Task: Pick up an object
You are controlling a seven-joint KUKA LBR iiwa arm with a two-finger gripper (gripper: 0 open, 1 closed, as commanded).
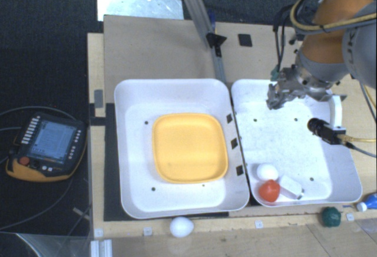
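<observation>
No readable writing anywhere, tbh. The gripper hangs over the right bin's far end; can't tell its state. Well below it in the near corner: one white ball, one red ball, one white block. One yellow plate sits off left.

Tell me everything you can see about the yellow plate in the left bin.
The yellow plate is square with rounded corners and a raised rim around a flat, slightly sunken middle. It looks like matte plastic, plain and unmarked. It lies flat and right side up on the floor of the left bin, roughly central and a little toward the dividing wall. Nothing rests on it, and it touches the bin floor alone.
</observation>
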